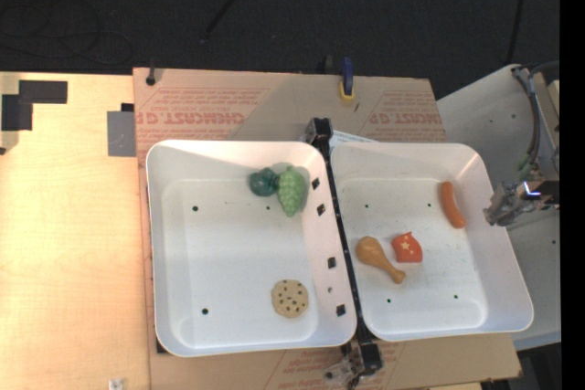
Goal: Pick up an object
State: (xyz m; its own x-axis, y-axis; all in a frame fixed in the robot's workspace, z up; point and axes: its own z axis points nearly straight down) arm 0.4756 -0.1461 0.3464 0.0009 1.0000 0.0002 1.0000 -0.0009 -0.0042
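The left bin (174, 251) holds a dark green toy (263, 183) touching a light green bunch of grapes (292, 190) near its far wall, and a speckled cookie (290, 298) near its front. In the right bin (494, 306) lie an orange sausage (452, 204), a tan drumstick (378, 258) and a red block with a yellow mark (408, 247). My gripper (508, 205) sits low just outside the right bin's right rim, a short way right of the sausage. Nothing shows in its grasp.
The bins meet at a raised middle wall with black clips (331, 233). Cardboard (228, 110) lies under the bins. A grey metal plate (494, 110) with cables lies to the right, and a wooden bench top (64, 224) to the left.
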